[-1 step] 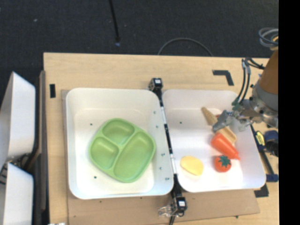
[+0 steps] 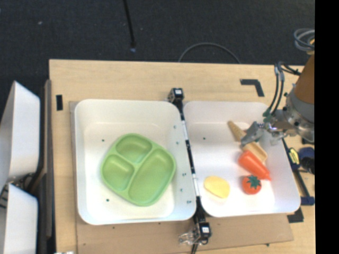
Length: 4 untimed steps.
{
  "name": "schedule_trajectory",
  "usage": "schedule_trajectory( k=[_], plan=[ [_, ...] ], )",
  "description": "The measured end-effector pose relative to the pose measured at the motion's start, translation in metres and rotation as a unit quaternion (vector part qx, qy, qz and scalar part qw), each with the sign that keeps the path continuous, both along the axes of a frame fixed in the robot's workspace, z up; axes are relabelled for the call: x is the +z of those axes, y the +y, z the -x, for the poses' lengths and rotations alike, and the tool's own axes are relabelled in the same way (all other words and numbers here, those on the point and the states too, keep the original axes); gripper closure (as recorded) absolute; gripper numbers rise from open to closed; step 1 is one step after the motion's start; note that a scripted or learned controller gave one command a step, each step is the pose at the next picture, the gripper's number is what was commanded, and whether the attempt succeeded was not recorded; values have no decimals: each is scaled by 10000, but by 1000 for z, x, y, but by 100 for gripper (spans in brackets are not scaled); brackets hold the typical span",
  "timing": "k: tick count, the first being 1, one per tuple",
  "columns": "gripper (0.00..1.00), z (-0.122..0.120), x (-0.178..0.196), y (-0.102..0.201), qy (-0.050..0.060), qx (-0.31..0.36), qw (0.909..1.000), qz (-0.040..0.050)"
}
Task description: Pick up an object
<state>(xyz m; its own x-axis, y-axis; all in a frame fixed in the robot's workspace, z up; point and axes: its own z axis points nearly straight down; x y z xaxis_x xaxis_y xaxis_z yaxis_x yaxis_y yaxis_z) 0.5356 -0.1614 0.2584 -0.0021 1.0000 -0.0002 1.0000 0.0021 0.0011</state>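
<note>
My gripper (image 2: 253,134) hangs over the right bin (image 2: 212,120), whose left half lies open floor. A carrot (image 2: 254,164), tomato (image 2: 252,184) and lemon (image 2: 217,187) crowd its near right. In the left bin (image 2: 90,120) a green plate (image 2: 139,168) takes the middle, leaving the edges free.

Your arm (image 2: 303,97) reaches in over the counter's right edge, the orange band above its wrist up near the far right corner. The grey wrist leans down and toward the counter's middle. Your end effector (image 2: 253,135) hangs low, toward the right side and nearer the far edge than the near one.
</note>
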Motion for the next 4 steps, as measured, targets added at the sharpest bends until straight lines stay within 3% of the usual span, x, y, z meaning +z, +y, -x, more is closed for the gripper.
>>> schedule_trajectory(
  k=[3,4],
  plan=[
    [0,3,-137,5,19,-33,10000,2],
    [100,2,-123,5,-17,-55,10000,0]
  ],
)
